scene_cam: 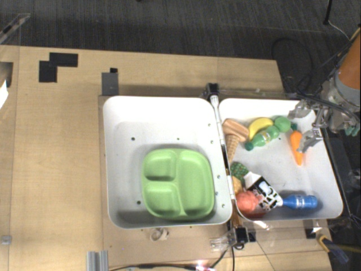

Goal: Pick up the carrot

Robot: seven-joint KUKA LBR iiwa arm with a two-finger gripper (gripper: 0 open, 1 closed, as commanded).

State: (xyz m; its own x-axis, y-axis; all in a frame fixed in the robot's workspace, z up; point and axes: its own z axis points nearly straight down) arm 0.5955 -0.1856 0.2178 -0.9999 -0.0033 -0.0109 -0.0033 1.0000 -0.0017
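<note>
The claw (312, 135) hovers at the right bin's (333, 179) far right, touching the carrot (296, 145); its grip I cannot tell.

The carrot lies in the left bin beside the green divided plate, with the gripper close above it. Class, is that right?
Not quite. The camera view shows the carrot in the right bin, not the left; the green divided plate sits alone in the left bin. The gripper is indeed close by it.
</note>
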